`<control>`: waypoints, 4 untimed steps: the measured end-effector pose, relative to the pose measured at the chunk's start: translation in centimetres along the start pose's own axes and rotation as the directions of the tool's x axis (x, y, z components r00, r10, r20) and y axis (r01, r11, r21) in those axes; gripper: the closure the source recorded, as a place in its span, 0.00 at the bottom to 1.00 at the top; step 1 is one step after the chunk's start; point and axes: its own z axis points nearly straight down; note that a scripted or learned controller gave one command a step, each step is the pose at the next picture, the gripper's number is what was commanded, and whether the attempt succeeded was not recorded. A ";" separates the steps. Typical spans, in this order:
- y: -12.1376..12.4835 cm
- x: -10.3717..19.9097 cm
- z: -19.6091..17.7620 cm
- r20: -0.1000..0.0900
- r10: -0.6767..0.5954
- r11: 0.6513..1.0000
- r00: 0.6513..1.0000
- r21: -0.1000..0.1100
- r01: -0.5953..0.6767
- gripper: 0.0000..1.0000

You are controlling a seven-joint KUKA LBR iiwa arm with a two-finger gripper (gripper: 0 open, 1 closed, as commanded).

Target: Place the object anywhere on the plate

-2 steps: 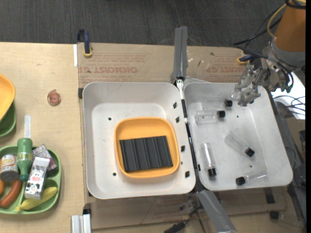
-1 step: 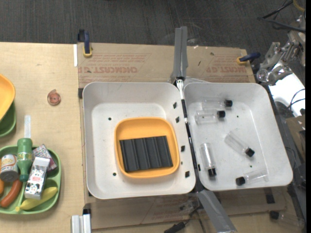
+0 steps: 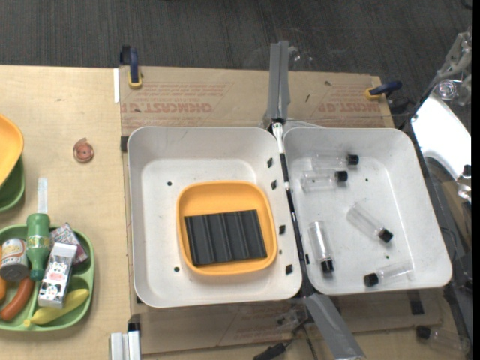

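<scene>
An orange square plate (image 3: 225, 190) lies in the middle of the left white bin (image 3: 150, 201). A dark grey ribbed rectangular block (image 3: 225, 237) rests flat on the plate and covers most of its floor. Several clear vials with black caps lie loose in the right white bin (image 3: 420, 201). One vial (image 3: 324, 178) and another (image 3: 335, 159) are near the bin's back left. A third vial (image 3: 369, 223) is at the centre, and others lie towards the front.
A white and grey machine part (image 3: 444, 130) juts in at the right edge, above the right bin's rim. On the wooden table at left stand a green tray of toy food (image 3: 45, 280) and stacked orange and green dishes (image 3: 7, 167). Clamps hold the cardboard behind the bins.
</scene>
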 end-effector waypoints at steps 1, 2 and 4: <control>1.8 5.4 -3.0 -0.002 -0.282 0.960 0.960 -0.002 0.282 1.00; 3.4 10.3 -3.0 -0.002 -0.492 0.870 0.870 -0.004 0.492 1.00; 3.5 10.7 -2.9 0.003 -0.926 0.376 0.376 -0.004 0.926 1.00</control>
